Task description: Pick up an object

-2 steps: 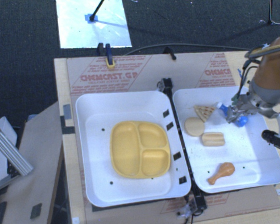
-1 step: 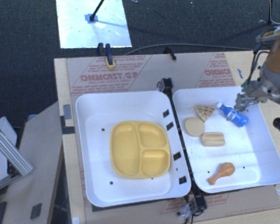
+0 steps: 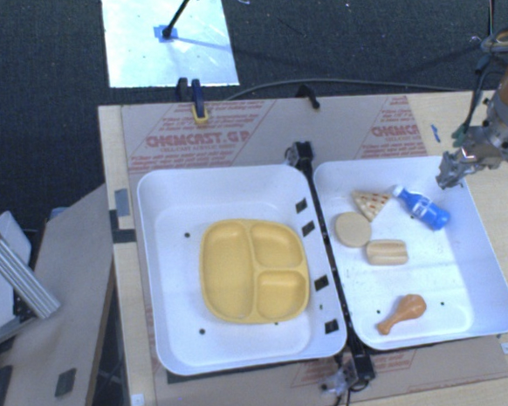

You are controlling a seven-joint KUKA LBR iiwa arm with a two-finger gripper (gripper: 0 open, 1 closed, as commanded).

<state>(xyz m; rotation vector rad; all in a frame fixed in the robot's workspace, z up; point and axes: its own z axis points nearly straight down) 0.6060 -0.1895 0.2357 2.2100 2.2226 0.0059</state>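
The right bin [image 3: 477, 250] holds a blue bottle with a white cap [image 3: 422, 208], a toast-like wedge [image 3: 372, 203], a round tan cookie [image 3: 353, 229], a small bread roll [image 3: 387, 252] and a toy chicken drumstick [image 3: 402, 312]. My gripper [image 3: 454, 171] hangs at the bin's far right corner, just right of and above the bottle, with nothing seen in it. Its tips are small and blurred.
The left bin [image 3: 166, 248] carries a yellow divided plate [image 3: 253, 270]. Black clips line the seam [image 3: 313, 228] between the bins. A blue and yellow clamp [image 3: 197, 100] sits on the board's far edge. An aluminium bar [image 3: 14, 269] stands at the left.
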